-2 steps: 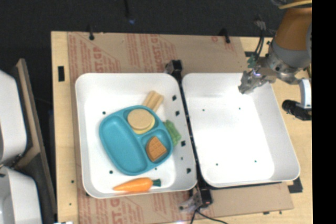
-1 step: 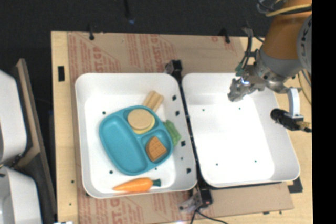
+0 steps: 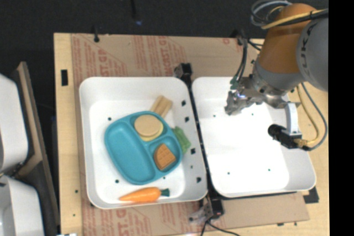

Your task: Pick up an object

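Note:
The left bin (image 3: 91, 119) holds a blue divided tray (image 3: 127, 155) with a round tan disc (image 3: 149, 126) and a brown bread-like piece (image 3: 164, 156) in its compartments. A pale wooden block (image 3: 161, 105) leans at the tray's upper edge, a green piece (image 3: 183, 141) pokes out at its right, and an orange carrot (image 3: 141, 194) lies near the bin's front wall. My gripper (image 3: 235, 101) hangs over the upper left part of the right bin (image 3: 249, 174), well apart from all these objects. Nothing shows between its fingers.
The bins sit side by side on a cardboard-covered bench (image 3: 121, 55), joined by a black divider strip (image 3: 194, 130). Cables and a black fitting (image 3: 285, 136) hang off the arm over the right bin's right side. White objects (image 3: 11, 130) stand beyond the bench's left edge.

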Controlling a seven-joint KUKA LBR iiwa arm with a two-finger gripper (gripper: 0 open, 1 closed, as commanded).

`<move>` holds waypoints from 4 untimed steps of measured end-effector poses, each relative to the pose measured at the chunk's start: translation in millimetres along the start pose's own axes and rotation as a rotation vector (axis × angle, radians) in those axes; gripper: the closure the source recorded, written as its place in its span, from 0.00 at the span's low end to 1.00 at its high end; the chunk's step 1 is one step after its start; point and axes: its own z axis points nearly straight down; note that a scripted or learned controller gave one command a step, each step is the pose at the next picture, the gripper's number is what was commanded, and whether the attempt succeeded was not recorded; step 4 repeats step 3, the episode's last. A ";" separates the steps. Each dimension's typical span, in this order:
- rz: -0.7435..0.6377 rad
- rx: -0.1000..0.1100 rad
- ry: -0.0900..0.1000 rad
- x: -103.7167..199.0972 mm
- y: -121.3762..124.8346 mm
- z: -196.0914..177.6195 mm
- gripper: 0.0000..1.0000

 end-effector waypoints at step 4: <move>-0.002 -0.002 0.001 146.3 -48.0 -27.7 1.00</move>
